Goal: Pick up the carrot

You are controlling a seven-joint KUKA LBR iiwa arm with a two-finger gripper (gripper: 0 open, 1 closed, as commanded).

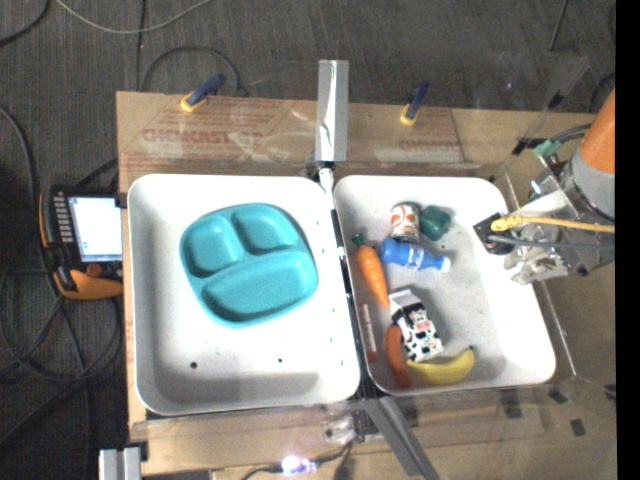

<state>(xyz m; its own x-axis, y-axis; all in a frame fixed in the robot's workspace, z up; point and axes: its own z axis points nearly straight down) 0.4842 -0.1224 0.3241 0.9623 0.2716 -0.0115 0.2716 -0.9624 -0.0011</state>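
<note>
Looking down at a slant on a wooden tabletop (230, 133) that carries two shallow white bins side by side. At the far left, off the bins, a handheld screen unit (82, 230) rests by the edge.

The left bin (140, 288) holds one thing, a teal divided plate (250, 263), near its middle.

The right bin (520, 318) is crowded. The carrot (373, 276), orange and tapering toward the viewer, lies lengthwise just beside this bin's left wall. A blue bottle (413, 257) lies just beside it on the right. Farther back are a small can (404, 220) and a dark green object (434, 222). Toward the viewer are a cow-patterned carton (418, 330), a reddish-brown oblong (397, 356) and a banana (445, 366).

The tool (530, 260) hangs at the right bin's right edge, well apart from the carrot, with nothing in it. Whether it is spread or pressed together cannot be told from here.

The pick appears not yet begun; the reach comes first. To do it well, the tool should probably cross above the bottle and can, stop over the carrot's middle, and turn so that it closes across the carrot's narrow width. The wall on one side and the bottle on the other leave little room, so a straight, centred descent looks safest. Coming down off-centre may nudge the bottle or strike the wall.
</note>
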